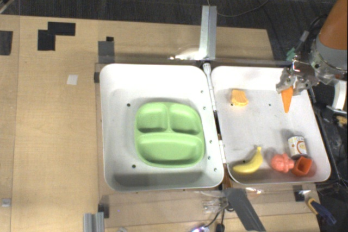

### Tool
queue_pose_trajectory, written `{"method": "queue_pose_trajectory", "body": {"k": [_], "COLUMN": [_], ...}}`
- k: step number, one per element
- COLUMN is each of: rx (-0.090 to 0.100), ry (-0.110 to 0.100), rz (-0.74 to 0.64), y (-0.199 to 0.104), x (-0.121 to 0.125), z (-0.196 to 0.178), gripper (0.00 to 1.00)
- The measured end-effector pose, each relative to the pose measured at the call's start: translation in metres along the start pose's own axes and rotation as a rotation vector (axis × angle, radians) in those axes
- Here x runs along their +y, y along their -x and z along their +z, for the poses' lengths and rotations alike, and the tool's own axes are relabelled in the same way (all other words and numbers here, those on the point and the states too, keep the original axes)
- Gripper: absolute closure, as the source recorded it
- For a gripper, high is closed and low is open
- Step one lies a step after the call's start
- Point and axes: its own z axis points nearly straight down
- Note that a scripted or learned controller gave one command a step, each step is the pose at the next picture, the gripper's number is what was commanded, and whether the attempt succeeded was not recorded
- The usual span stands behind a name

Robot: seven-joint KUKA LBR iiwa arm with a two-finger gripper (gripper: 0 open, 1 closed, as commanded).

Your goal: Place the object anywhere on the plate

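Two bins: left bin (pixel 111 117) and right bin (pixel 261 133) sit side by side on the bench, touching along their inner edges.
Plate: green, three compartments, lying flat in the middle of the left bin (pixel 169 133); nothing rests on it.
Gripper: at the right bin's far right corner (pixel 291 86), its fingers clamped on the thick top end of the carrot.
Carrot: orange, hanging point-down from the fingers (pixel 286 100), over the right bin's far right part (whether its tip touches the floor cannot be told).
Arm: grey with an orange band, coming in from the right edge above the bin's far right corner (pixel 333 41).
Yellow piece: small, orange-yellow, near the right bin's far edge toward its left side (pixel 238 97), well apart from the carrot.
Banana: near the right bin's near left corner (pixel 248 162), curved, lying flat.
Can: small, tilted, toward the near right corner (pixel 297 145).
Pink toy: just beside the banana's right end (pixel 281 162), touching the orange cup.
Orange cup: in the near right corner (pixel 303 165), just below the can.
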Motion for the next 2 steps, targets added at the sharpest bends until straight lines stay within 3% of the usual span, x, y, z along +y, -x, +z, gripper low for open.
{"method": "queue_pose_trajectory", "body": {"k": [1,2], "rx": [0.003,0.002], "ry": [-0.002,-0.003], "rz": [0.207,0.187], "y": [-0.067,-0.142], "x": [-0.018,-0.065], "z": [0.045,0.051], "gripper": [1.00,1.00]}}
